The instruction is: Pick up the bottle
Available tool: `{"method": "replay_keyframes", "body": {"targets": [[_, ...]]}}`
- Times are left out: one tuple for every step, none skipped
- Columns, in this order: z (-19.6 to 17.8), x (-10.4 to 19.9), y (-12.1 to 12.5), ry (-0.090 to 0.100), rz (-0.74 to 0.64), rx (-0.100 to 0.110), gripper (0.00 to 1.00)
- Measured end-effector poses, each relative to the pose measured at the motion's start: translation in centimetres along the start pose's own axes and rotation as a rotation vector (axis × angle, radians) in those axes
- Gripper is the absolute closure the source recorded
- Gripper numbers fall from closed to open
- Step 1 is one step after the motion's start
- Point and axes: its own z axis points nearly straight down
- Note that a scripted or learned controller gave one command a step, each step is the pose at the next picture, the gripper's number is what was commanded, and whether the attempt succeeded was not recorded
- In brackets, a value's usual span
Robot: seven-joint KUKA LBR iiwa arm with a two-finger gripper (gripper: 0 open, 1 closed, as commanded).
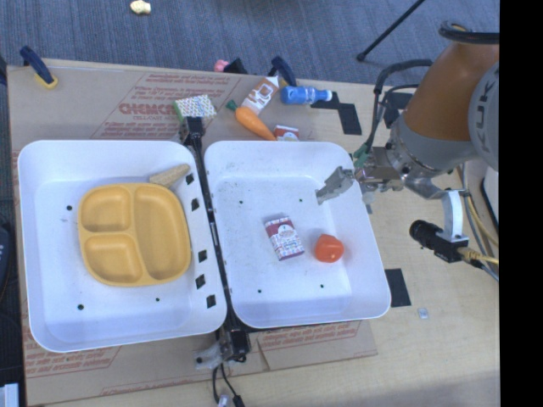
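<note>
Claw [329, 190] at the end of the grey arm [441, 117], reaching in from the right and poised over the upper right part of the right bin [373, 291], tilted down and to the left. Spread of the claw: cannot tell from this slant. Nothing seen held in it.

Camera view, task's thing: blue bottle [301, 96] lying on its side on the worktop [424, 346], outside both bins, just beyond the right bin's far rim and well apart from the claw. Long axis running roughly left to right, nearly parallel to that rim; pale narrow end, probably the cap, pointing right, blue body to the left. Judged reachable only by lifting clear of the bin and travelling up-frame, with the grip set across the short axis.

Camera view, neighbours: white-and-orange container [261, 94] just left of the bottle, slanted; carrot [254, 123] below that, near the rim; both close enough to crowd a grasp from the left.

Camera view, bin contents: small red-and-white carton [284, 237] and orange-red ball [329, 248] side by side near the right bin's middle, below the claw; yellow divided plate [134, 231] in the left bin [34, 312]. Likely distractors, placed as loose clutter.
</note>
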Motion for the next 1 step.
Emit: {"method": "replay_keyframes", "body": {"targets": [[-11.02,6.46,-1.07,-0.001,-0.002,-0.003,0.0]]}}
